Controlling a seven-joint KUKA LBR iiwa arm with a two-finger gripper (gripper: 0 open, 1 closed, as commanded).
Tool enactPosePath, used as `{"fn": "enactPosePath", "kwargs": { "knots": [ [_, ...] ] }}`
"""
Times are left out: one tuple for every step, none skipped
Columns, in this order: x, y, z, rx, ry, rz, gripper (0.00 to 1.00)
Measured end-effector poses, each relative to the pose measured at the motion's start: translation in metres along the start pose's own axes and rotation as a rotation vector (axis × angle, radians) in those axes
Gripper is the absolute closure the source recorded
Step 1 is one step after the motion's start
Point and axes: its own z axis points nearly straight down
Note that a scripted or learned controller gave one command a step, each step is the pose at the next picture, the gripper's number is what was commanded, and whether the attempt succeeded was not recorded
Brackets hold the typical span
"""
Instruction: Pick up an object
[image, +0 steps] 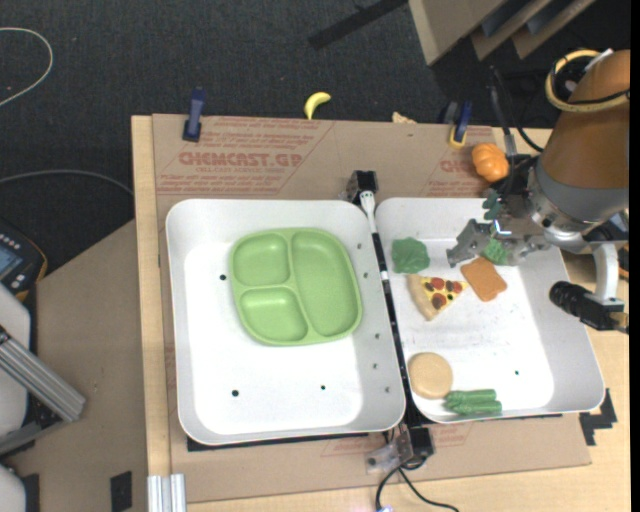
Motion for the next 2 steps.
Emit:
{"fn": "enactPosePath", "kwargs": {
  "knots": [
    [0.007, -0.039, 0.142, 0.016, 0.003, 0.002, 0.0],
    [0.006, -0.034, 0.123, -0.004, -0.001, 0.003, 1.0]
  ]
}}
